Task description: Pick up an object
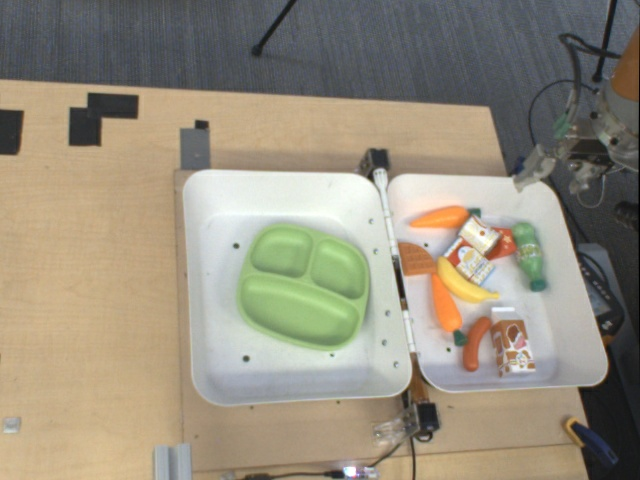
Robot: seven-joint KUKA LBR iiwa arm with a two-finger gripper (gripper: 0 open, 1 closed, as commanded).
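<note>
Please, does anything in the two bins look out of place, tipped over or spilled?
Nothing looks spilled or damaged. The green plate lies flat in the left bin. In the right bin the toy foods are jumbled: the banana leans on a small carton, and the green bottle and a carrot lie on their sides.

Place: a robotics lab, most likely.
Bench: pale plywood, with black tape marks.
Bins: two white bins clamped side by side.
Floor: grey carpet, a stand leg across it.
Right edge: loose cables, blurred.
</note>
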